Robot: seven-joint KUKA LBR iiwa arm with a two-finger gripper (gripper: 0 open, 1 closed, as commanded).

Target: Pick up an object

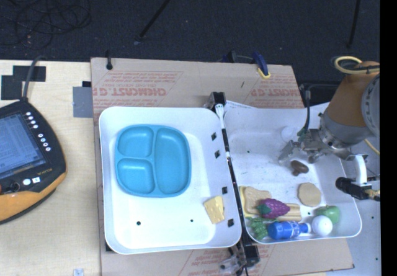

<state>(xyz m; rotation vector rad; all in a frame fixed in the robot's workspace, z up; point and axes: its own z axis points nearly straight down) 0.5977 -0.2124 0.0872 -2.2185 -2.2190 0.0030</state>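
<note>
- The claw [300, 155] hangs low in the right bin [260, 138], just above a small brown lump [299, 168]; whether its fingers grip anything I cannot tell.
- A tan cookie [309, 194], purple grapes [273, 208], a blue bottle [286, 230] and a white ball [321, 225] crowd the near edge.
- The left bin [124, 219] holds a blue divided plate [152, 160] and a yellow cheese wedge [214, 209].

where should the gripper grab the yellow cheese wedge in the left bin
Probably across the cheese wedge at its two flat side faces, coming straight down. It lies flat on the left bin floor, apart from the blue plate, near the right wall.
</note>
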